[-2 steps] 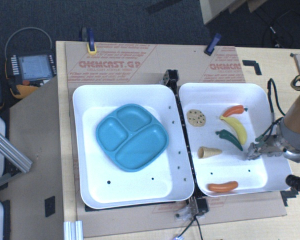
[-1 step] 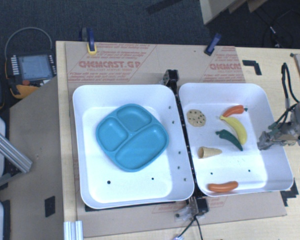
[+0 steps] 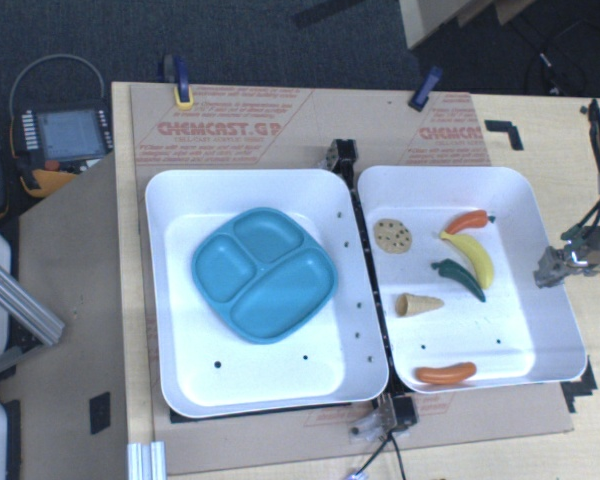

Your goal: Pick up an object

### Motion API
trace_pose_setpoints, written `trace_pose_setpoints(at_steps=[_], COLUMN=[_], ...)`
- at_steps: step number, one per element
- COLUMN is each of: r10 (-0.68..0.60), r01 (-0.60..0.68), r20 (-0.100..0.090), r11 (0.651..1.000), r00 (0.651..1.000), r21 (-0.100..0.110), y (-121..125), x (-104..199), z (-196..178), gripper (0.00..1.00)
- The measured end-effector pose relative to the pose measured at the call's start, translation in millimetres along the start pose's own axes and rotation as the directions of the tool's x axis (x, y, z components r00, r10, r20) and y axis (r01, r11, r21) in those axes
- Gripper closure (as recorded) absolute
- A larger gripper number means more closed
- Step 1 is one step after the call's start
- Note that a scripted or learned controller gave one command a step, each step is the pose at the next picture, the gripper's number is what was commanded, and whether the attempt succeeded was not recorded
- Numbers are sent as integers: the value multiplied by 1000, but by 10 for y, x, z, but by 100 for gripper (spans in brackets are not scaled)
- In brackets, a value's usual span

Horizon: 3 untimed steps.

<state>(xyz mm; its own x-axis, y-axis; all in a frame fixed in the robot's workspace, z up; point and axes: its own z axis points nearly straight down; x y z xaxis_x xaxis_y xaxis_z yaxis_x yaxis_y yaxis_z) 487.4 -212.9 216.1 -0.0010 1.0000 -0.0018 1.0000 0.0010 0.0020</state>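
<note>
The banana (image 3: 472,255) is yellow, curved and small. It lies in the far right part of the right bin (image 3: 510,320) among five other toy foods. An orange carrot (image 3: 468,221) touches its far end. A dark green pepper (image 3: 460,278) lies just beside it on the near side. A round tan cookie (image 3: 392,235) with dark spots sits to the left, near the wall between the bins. A pale cone (image 3: 418,305) lies on its side near the middle of the bin, apart from the rest. An orange-red sausage (image 3: 446,373) rests against the near wall.

The left bin (image 3: 180,360) holds a blue divided plate (image 3: 265,273), set at a slant on its floor. Both bins are shallow, white and glossy, and they touch along a dark seam. They stand on a brown sheet (image 3: 280,118) with red lettering, held at its far edge by two clamps (image 3: 183,80). Beyond the bench the floor (image 3: 230,18) is dark. A handheld screen unit (image 3: 68,133) with a looped cable sits at the far left.

The gripper (image 3: 558,265) hangs over the right rim of the right bin, well apart from the banana. Whether it is released or clenched cannot be told. Bare white floor lies between that rim and the banana, and more lies between the cone and the sausage.
</note>
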Motion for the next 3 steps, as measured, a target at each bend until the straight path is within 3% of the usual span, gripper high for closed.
trace_pose_setpoints(at_steps=[1, 3], r10=[-1, -3], r01=[1, 3], r20=[2, -4], r11=[1000, 1000], r00=[1000, 1000], r21=[-4, 4], y=[13, 101], x=[-5, 956], z=[-297, -309], gripper=[100, 100])
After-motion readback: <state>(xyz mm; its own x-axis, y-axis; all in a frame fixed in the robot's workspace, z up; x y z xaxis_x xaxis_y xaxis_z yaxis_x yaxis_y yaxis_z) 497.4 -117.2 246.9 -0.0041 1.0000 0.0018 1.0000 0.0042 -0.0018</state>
